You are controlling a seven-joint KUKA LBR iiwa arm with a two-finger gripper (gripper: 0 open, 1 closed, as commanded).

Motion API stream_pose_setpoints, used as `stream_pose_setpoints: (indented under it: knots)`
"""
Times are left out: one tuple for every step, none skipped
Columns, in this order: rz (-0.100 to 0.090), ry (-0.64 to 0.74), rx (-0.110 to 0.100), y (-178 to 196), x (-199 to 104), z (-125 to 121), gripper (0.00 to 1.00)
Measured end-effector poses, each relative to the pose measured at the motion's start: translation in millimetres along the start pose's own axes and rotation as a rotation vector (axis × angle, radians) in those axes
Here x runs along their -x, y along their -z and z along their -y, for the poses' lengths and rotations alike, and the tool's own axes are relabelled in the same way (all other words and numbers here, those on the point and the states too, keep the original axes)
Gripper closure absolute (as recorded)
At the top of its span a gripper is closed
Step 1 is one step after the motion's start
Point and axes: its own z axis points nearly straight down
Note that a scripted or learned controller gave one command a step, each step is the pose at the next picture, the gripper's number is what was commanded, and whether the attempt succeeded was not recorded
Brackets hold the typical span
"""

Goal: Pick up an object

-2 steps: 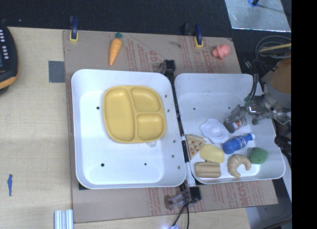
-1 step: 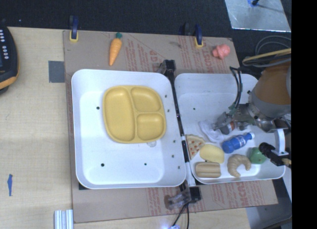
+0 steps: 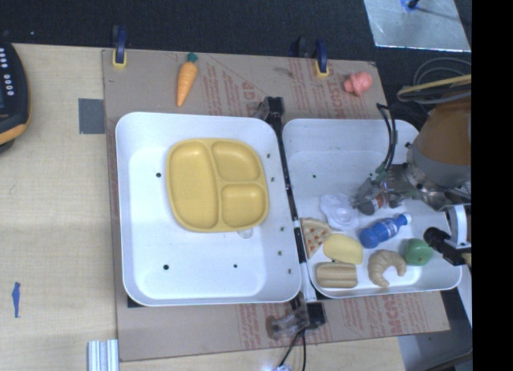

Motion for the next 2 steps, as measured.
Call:
stream_pose_setpoints:
  knots:
    - [-0.003,0.007,0.004,-10.8,-63.4,-50.8,1.0]
    - [-0.005,0.008,0.01,96.1,-142.9,-55.8,1.0]
